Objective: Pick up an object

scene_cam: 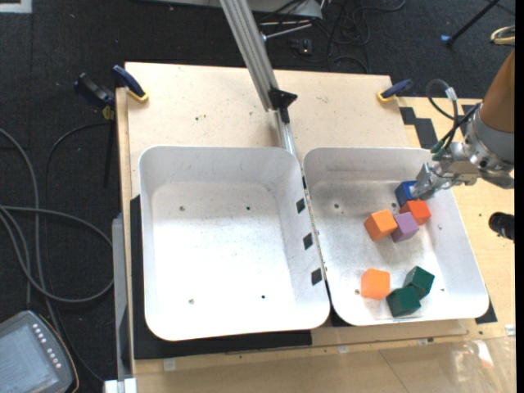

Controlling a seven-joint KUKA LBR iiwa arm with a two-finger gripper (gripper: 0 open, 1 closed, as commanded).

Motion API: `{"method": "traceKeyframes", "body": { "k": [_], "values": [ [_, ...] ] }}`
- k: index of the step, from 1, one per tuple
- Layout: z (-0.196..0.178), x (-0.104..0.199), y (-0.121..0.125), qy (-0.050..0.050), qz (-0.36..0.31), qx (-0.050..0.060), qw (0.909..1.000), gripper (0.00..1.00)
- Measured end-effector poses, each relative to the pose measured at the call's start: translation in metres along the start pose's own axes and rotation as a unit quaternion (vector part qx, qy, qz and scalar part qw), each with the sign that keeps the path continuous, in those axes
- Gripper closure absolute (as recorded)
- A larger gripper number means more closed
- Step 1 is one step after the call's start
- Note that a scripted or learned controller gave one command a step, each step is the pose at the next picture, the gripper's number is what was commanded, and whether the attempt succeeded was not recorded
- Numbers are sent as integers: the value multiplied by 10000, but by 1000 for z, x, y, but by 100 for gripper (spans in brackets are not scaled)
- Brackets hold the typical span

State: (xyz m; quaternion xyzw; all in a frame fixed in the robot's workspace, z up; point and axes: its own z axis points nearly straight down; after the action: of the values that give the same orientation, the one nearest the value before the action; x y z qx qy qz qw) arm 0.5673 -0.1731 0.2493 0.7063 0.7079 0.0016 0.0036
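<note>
Several small blocks lie in the right bin [344,178]. A blue block [404,193] sits by the bin's right wall, with a red-orange block [420,211], a purple block [406,225] and an orange block [380,223] bunched just in front of it. Nearer the front lie another orange block [375,284] and two dark green blocks [421,279] [403,301]. My gripper [426,183] reaches in from the right and is low in the bin, its tip right at the blue block's upper right side and partly hiding it. I see nothing lifted.
The left bin [164,178] stands beside the right one, sharing a raised middle rim. A slanted metal pole [250,43] rises from behind the bins. Clamps sit at the bench's back corners [131,82] [395,90].
</note>
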Motion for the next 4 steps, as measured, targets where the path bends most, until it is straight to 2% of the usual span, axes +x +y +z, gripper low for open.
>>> {"method": "traceKeyframes", "body": {
  "k": [1, 4],
  "values": [
    [-19, 0, 1, 7, -2, 17, 10000, 100],
    [-17, 146, 14, 19, -29, 30, 10000, 100]
  ]
}}
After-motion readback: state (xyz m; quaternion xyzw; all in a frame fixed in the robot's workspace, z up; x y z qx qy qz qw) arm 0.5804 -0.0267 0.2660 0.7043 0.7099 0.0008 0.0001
